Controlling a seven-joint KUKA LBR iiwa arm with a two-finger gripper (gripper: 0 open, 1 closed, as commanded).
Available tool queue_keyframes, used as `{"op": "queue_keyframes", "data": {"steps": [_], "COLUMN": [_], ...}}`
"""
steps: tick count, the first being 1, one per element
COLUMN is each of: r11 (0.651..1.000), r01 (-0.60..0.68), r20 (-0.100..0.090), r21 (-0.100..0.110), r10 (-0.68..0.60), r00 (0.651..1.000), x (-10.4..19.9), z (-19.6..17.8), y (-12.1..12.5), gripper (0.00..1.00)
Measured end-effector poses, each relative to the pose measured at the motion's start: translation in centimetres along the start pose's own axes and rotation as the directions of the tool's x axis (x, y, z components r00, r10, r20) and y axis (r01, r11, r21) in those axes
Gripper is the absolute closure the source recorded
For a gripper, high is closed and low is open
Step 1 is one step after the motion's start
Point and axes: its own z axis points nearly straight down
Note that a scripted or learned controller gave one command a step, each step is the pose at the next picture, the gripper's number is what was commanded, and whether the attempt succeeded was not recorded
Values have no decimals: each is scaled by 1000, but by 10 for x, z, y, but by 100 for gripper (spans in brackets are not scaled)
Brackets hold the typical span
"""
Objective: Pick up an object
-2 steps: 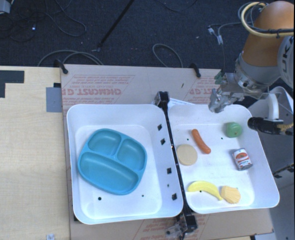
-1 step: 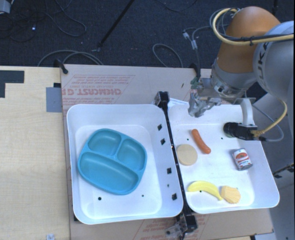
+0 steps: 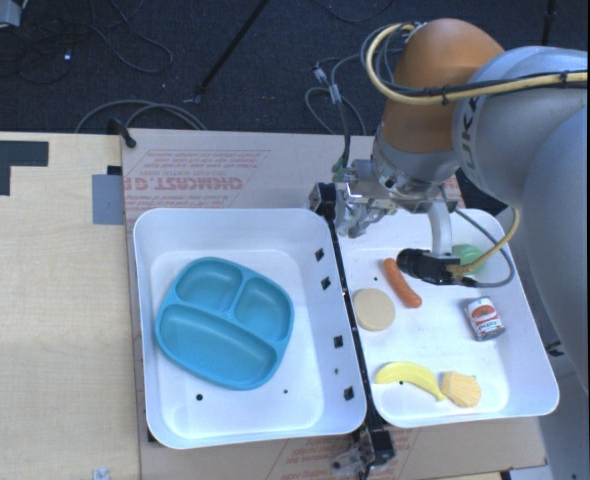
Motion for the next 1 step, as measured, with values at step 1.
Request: {"op": "queue_keyframes", "data": {"steps": [1], "r11": [1000], "r01": [-1], "r20": [1], "r21": [0], "r10": [1], "r00": [1000], "x": [44], "z": [9], "y": [1], "gripper": [100]}}
